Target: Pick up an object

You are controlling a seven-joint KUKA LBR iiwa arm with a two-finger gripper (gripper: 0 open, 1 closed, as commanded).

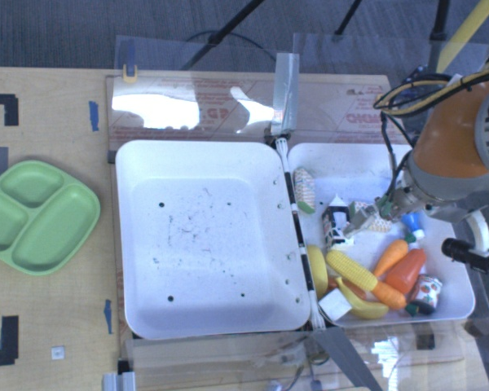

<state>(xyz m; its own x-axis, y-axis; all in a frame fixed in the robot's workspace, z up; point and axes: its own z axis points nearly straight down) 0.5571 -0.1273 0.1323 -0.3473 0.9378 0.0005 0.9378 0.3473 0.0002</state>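
Orange-banded arm [448, 141] reaches in — hand [373, 215] low over right bin [342, 165].

One fixed camera looks down, apparently slanted, over both bins [130, 243].

Red print runs along the clear plastic panel [334, 104] standing behind the two bins, once near its right end and once fainter toward the middle. The letters appear reversed and blurred, so no word can be made out. No other label, number or sign can be read.
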